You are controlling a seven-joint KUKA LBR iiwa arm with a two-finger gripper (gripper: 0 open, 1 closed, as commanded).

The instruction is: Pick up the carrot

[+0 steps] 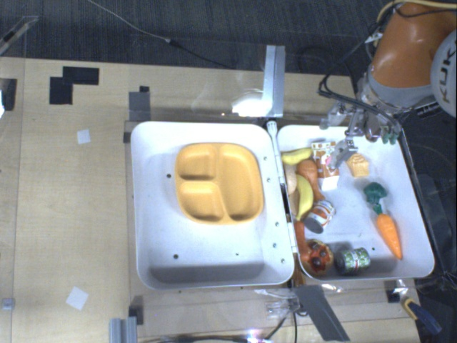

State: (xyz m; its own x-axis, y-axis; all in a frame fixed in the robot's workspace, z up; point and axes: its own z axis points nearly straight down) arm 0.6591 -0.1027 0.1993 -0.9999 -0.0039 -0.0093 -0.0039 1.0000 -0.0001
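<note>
Gripper (pixel 350 136) hovers at the right bin's (pixel 418 191) far edge, finger state indeterminate; should descend across the carrot's (pixel 389 234) narrow width.

Bright, even light; glare behind the left bin (pixel 153 191); slightly soft.

Carrot (pixel 386 228): orange, green leafy top, lying flat in right bin's right side, tip pointing toward near edge.
</note>
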